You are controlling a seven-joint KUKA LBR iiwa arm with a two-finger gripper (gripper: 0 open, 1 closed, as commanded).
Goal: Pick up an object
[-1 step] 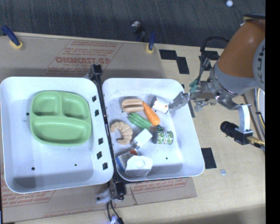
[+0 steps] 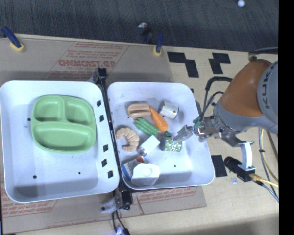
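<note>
The right bin holds several small items. A hot dog bun, an orange carrot and a white cylinder lie towards its back. Green beans, a croissant and a white block sit in the middle. A white carton stands at the front edge. My gripper reaches in from the right, low over the bin, just above and to the right of a small green-and-white can. Nothing is visibly held.
The left bin contains a green divided plate. A black divider runs between the bins. The grey and orange arm hangs over the right bin's right rim. Cables trail at the right.
</note>
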